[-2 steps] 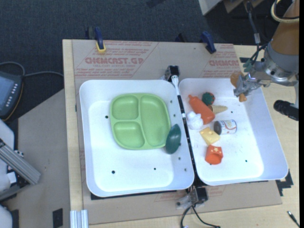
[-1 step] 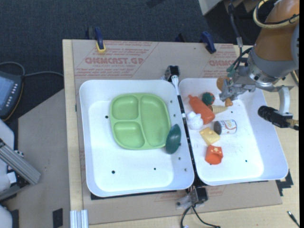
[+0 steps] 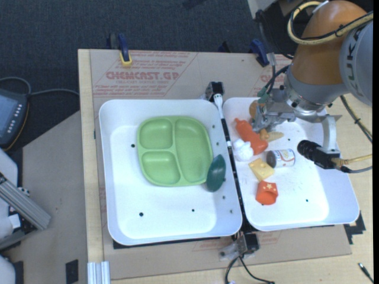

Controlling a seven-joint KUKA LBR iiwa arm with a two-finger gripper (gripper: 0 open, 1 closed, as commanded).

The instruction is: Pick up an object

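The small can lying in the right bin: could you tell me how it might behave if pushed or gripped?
The small can lies on its side, so a nudge would probably roll it. Its rounded, smooth-looking wall may slip between fingers. It looks small, probably light.

In the left bin [image 3: 118, 218], a green divided plate [image 3: 174, 151] takes the middle, with a dark green piece [image 3: 216, 173] leaning at its right edge against the dividing wall; bare floor runs along the near and left sides. In the right bin [image 3: 337, 209], clutter crowds the left half: an orange bottle-shaped thing [image 3: 250, 136], a white lump [image 3: 241, 151], a yellow wedge [image 3: 261, 169], a small can [image 3: 280, 157] and an orange-red block [image 3: 266, 193]. The gripper [image 3: 265, 122] and arm [image 3: 323, 46] cover the far corner. The near right floor lies open.
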